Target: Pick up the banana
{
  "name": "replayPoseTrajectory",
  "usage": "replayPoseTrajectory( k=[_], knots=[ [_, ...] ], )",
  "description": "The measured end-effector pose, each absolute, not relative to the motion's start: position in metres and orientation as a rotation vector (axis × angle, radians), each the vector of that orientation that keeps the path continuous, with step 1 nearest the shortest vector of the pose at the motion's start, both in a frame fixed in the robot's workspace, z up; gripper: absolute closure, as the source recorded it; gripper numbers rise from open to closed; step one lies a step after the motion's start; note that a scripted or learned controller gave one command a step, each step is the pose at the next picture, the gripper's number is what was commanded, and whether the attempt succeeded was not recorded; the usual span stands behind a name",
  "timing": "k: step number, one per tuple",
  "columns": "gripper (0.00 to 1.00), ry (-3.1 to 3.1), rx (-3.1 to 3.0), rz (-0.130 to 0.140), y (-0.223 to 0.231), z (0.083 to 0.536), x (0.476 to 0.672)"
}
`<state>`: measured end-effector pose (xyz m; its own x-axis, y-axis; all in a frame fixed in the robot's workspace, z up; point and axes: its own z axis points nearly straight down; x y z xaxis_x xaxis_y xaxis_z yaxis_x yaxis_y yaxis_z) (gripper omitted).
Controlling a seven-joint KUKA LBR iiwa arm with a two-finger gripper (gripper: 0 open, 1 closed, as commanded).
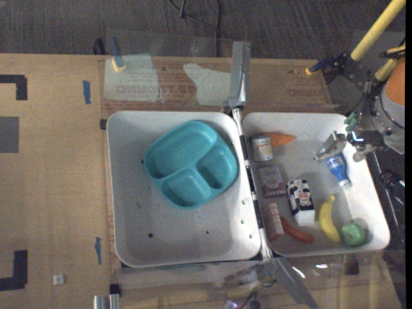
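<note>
Yellow banana (329, 219) lies in right bin (380, 201), near its front right corner, green apple (353, 233) just beside it, black-and-white carton (300, 201) to its left. Gripper (330, 148) hangs over bin's upper right part, above blue-capped bottle (337, 171); cannot tell its state. Teal tray (190, 163) in left bin (125, 211).

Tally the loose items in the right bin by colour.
Yellow: 1, curved yellow banana
Green: 1, round green apple
Orange: 1, tapered orange carrot
Red: 1, red sausage
Black-and-white: 1, carton
Blue-and-white: 1, tube
Total: 6
</note>
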<state>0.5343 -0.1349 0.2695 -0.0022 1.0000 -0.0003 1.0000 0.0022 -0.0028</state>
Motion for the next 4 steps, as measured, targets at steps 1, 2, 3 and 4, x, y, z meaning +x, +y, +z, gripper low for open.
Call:
replayPoseTrajectory(
  k=[1,2,3,4],
  knots=[
    [0.00,-2.385,-2.048,-0.004,-0.163,0.123,0.486],
    [0.00,-2.317,-2.150,-0.038,-0.171,0.105,0.506],
    [0.00,-2.375,-2.102,-0.049,-0.189,0.105,0.497],
    [0.00,-2.429,-2.018,-0.012,-0.203,0.091,0.487]
  ],
)
